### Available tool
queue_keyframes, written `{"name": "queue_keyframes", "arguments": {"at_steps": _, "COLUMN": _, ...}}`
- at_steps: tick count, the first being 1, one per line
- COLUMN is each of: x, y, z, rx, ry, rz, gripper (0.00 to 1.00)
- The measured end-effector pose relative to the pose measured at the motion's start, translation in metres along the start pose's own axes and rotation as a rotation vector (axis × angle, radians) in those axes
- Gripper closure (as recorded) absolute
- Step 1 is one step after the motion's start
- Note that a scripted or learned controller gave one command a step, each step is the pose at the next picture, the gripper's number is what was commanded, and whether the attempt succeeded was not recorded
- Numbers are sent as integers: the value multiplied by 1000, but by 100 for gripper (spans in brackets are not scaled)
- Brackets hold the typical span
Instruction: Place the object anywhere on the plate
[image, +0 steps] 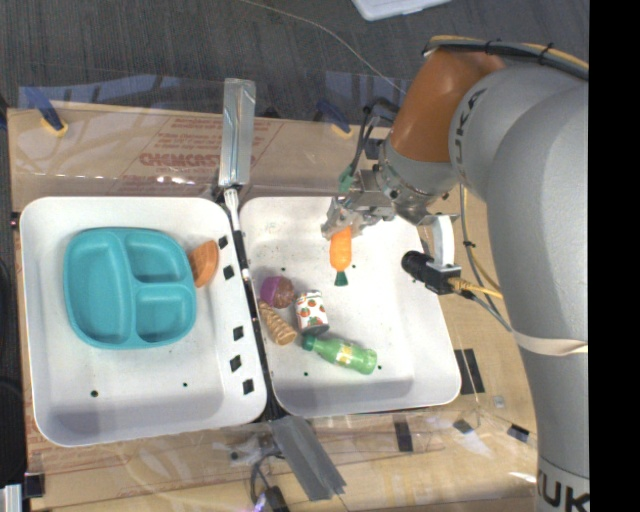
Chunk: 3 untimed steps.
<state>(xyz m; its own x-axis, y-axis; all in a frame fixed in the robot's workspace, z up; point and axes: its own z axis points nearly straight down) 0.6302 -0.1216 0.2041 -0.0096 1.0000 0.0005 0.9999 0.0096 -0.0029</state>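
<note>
A toy carrot is seen hanging upright over the right bin, orange body uppermost and green tip pointing down. Its top is gripped by the end effector, whose fingers are closed narrowly on it. The carrot is placed over the upper middle of that bin, clear of the other items. Below and to the left of it, a purple round item is found near the divider, with a small printed can just beside it and a tan cone-shaped piece touching or nearly touching both. A green bottle is laid on its side below the can. In the left bin, a teal plate with compartments is set, and an orange-brown item rests against its right edge. Both bins are carried by a cardboard-covered surface.
</note>
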Motion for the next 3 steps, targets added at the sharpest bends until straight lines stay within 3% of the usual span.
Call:
{"name": "queue_keyframes", "arguments": {"at_steps": 1, "x": 99, "y": 2, "z": 13, "rx": 2, "ry": 2, "rz": -5, "gripper": 100}}
{"name": "queue_keyframes", "arguments": {"at_steps": 2, "x": 180, "y": -15, "z": 12, "rx": 3, "ry": 0, "rz": -5, "gripper": 100}}
{"name": "queue_keyframes", "arguments": {"at_steps": 3, "x": 177, "y": -15, "z": 12, "rx": 3, "ry": -1, "rz": -1, "gripper": 0}}
